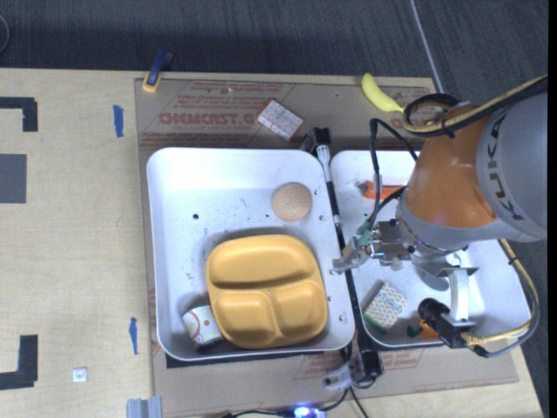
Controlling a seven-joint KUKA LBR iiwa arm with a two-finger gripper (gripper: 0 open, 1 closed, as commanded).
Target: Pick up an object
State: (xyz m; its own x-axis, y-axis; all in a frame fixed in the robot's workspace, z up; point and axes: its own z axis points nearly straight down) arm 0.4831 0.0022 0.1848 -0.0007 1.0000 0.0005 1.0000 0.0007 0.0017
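Camera view puts the gripper (355, 252) over the bins' shared rim, grip state unreadable, with the yellow divided tray (264, 289) just to its left.

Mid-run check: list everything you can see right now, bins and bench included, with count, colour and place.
Bins: two, white, side by side on the bench.
Divided tray: one, yellow, left bin, near side.
Round disc: one, tan, left bin, beyond the tray.
Small ball: one, white with red marks, left bin, near-left corner beside the tray.
Patterned packet: one, pale checked, right bin, near side.
Banana: one, yellow, bench beyond the right bin.
Arm: one, grey and orange, over the right bin.
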